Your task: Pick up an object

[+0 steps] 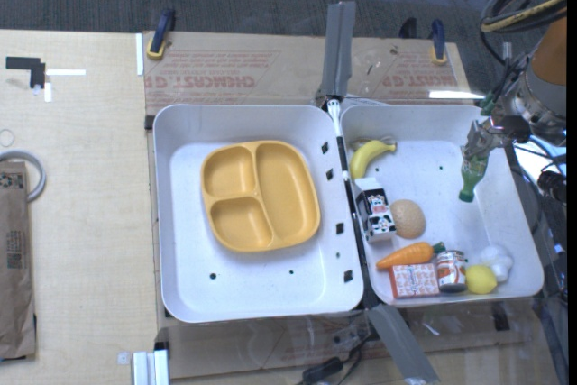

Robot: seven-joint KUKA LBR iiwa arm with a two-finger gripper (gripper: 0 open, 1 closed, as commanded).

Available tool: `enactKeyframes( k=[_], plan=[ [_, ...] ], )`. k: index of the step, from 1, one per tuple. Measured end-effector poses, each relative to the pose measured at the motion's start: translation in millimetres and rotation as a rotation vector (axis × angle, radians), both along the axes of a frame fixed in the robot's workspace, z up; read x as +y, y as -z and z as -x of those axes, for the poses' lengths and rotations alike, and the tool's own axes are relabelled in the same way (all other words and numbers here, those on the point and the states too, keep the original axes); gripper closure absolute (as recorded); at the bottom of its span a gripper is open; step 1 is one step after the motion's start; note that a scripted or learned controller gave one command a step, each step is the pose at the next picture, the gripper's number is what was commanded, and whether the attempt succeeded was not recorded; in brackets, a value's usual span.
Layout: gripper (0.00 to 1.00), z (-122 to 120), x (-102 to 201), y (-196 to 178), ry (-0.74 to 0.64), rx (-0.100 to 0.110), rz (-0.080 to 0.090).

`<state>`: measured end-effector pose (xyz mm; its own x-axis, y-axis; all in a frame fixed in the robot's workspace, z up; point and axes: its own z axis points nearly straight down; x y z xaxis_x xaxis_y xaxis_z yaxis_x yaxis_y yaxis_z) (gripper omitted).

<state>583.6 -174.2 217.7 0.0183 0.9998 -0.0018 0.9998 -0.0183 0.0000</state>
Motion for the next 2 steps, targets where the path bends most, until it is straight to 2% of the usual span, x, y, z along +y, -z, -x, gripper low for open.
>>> enactKeyframes(
  k=[1, 2],
  plan=[
    [1.0, -35, -43, -92, 0.123, 0.001, 0.001],
    [1.0, -60, 2, -20, 0.293, 0.003, 0.0]
  ],
)
